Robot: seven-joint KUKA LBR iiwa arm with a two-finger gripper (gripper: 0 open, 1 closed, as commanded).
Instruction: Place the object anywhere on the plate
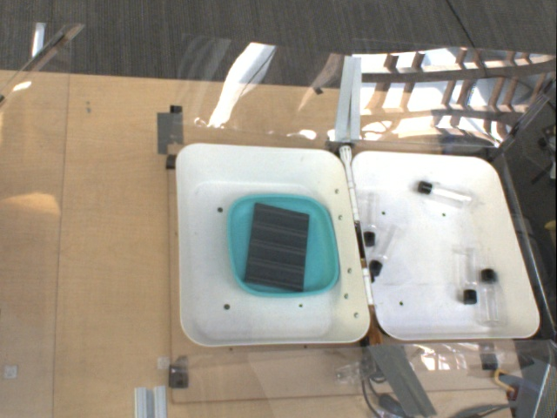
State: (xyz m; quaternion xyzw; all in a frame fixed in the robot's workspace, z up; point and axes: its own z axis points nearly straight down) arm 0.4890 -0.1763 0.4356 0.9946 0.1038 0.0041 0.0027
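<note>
A teal plate sits in the middle of the left white bin. On it lies the object, a dark grey ribbed block. It is flat and rectangular, its long side running roughly top to bottom of the view with a slight tilt. The block rests wholly within the plate's rim, near the centre, with teal showing on all sides of it.

The right white bin touches the left one along a shared edge. It holds several small clear tubes with black caps, scattered apart. One tube lies near the upper middle, and two more lie close to the dividing edge. Another pair lies just beside each other towards the lower right corner.

Both bins stand on a pale wooden bench. A small dark bracket sits at the upper left corner of the left bin, and another below its lower left corner. A grey metal post rises behind the seam between the bins.

As for the claw, whether it is open or closed cannot be told from this view.
</note>
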